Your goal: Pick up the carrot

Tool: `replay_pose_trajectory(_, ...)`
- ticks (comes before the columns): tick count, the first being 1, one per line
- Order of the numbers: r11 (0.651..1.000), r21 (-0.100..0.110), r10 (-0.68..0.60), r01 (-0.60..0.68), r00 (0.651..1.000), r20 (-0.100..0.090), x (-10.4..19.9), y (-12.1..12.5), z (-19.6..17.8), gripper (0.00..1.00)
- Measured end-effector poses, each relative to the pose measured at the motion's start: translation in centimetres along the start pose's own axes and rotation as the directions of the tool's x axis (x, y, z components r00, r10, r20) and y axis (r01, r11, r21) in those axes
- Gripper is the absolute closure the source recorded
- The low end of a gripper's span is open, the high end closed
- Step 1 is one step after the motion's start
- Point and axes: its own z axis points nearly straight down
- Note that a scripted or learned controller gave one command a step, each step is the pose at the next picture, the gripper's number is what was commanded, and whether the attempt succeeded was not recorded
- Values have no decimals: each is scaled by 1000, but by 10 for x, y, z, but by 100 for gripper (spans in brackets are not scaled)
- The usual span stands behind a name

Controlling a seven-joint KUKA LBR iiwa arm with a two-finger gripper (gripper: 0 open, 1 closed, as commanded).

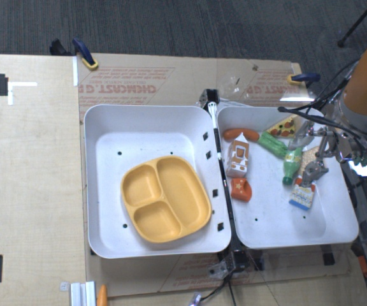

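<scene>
The carrot (241, 134), a short orange-red piece, lies at the back left of the right bin (336, 231), close to the wall between the bins. My gripper (312, 173) hangs over the right half of that bin, well to the right of the carrot. It is just above a blue and white packet (302, 197) and beside a green bottle (291, 165). Nothing is visibly held in it.
Around the carrot lie a small brown and white box (237, 158), a red piece (241, 189), a green cucumber-like piece (271, 145) and a pizza slice toy (284, 127). The left bin (100, 132) holds a yellow divided plate (164, 198).
</scene>
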Motion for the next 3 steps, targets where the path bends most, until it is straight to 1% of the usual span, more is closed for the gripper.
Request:
replay_pose_trajectory(1,991,0,136,-136,991,0,55,64,110,0)
replay_pose_trajectory(2,926,0,378,-378,926,2,79,155,10,0)
replay_pose_trajectory(3,991,0,131,-131,991,0,79,208,10,0)
